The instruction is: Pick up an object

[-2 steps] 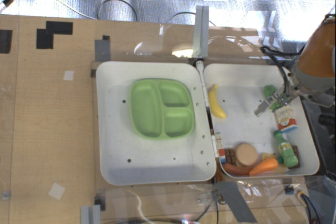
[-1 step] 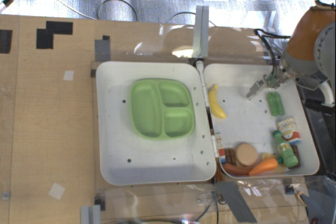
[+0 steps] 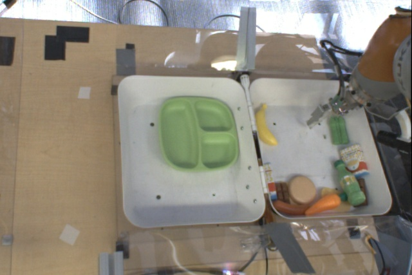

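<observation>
Camera view: gripper (image 3: pixel 324 113), aperture indeterminate, nothing visibly held, above right bin (image 3: pixel 293 138) beside green packet (image 3: pixel 339 130). Risk: packet lies flat; fingers may skid off.

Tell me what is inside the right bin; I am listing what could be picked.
The right bin holds a banana, a green block, a carrot, a round tan piece and a green bottle. Piled items partly cover others.

Pale green divided tray (image 3: pixel 197 133) in a white bin (image 3: pixel 141 190); yellow banana (image 3: pixel 265 125), orange carrot (image 3: pixel 323 203); tan desk (image 3: pixel 58 158) with black patches.
</observation>
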{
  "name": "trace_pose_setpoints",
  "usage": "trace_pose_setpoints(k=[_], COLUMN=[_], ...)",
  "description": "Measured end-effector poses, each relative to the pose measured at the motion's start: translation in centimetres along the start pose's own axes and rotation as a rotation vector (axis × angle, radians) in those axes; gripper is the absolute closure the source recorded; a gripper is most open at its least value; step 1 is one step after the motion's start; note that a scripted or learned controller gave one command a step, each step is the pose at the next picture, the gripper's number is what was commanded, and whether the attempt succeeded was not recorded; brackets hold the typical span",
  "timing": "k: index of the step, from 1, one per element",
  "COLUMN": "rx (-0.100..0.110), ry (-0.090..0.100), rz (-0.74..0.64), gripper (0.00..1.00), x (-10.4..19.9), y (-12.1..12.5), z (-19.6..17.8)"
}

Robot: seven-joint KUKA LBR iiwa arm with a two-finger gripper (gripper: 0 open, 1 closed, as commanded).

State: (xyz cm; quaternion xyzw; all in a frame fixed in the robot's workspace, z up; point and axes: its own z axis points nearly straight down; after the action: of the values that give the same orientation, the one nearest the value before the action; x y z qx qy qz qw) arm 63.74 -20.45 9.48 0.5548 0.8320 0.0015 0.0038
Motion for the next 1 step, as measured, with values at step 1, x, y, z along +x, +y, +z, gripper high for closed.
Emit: trace_pose_setpoints(k=[1], rx=[0.003], ry=[0.001], rz=[0.288], gripper=[0.00], x=[1.45], y=[-3.42], z=[-0.89])
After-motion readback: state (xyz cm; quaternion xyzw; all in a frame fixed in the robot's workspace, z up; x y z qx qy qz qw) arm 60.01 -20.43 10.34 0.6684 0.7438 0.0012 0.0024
